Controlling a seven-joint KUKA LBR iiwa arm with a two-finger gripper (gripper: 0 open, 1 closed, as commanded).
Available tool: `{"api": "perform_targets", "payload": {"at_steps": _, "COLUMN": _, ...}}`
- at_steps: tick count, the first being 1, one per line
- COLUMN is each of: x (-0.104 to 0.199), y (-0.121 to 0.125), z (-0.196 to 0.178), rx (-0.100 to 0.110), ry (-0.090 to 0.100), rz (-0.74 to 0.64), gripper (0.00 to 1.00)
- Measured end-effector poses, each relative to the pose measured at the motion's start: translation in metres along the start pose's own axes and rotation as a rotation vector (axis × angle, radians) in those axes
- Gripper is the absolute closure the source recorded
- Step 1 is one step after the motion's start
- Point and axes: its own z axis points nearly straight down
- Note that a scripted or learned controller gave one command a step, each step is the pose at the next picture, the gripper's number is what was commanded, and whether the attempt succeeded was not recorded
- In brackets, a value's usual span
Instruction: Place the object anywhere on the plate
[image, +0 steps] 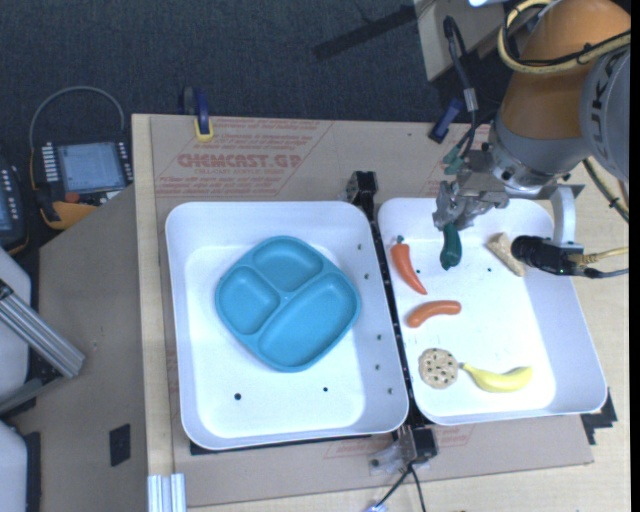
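Two white bins side by side: left bin (190, 400) held a blue divided plate (288, 300). Over the right bin (570, 390), gripper (455, 222) hung with jaws clamped on a dark green object (451, 248), dangling clear of the floor. Below lay a carrot (406, 268), sausage (433, 312), cookie (438, 367), banana (499, 377).

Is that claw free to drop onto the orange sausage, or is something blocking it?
Probably yes. The claw hangs over the right bin, with a dark green thing at its tip. The orange sausage lies lower in the same bin, uncovered, apart from the carrot and cookie.
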Motion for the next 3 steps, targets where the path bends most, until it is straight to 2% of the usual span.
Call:
{"api": "perform_targets", "payload": {"at_steps": 2, "x": 0.098, "y": 0.006, "z": 0.006, "rx": -0.004, "ry": -0.001, "rz": 0.000, "gripper": 1.00}}
{"api": "perform_targets", "payload": {"at_steps": 3, "x": 0.150, "y": 0.007, "z": 0.035, "rx": 0.002, "ry": -0.001, "rz": 0.000, "gripper": 1.00}}
